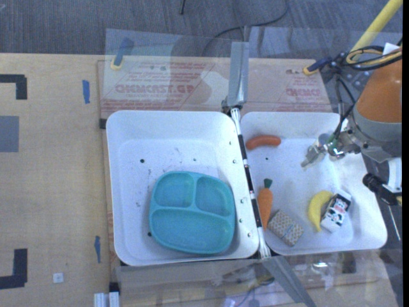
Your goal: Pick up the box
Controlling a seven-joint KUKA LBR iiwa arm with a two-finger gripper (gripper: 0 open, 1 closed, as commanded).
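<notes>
A small brown patterned box [285, 227] lies at the front of the right bin [367, 238], next to a carrot [264, 201]. A white carton with black and red print [336, 211] leans against a banana [317, 210] near the bin's front right. My gripper [317, 152] hangs over the back half of the right bin, well behind and above both the box and the carton, and apart from them. Nothing shows in its grasp.
A red sausage [263, 142] lies at the back of the right bin. The left bin [128, 139] holds a teal divided plate [192, 212]. A ridge [246, 178] separates the bins. Cables and a yellow pole [377, 24] crowd the upper right.
</notes>
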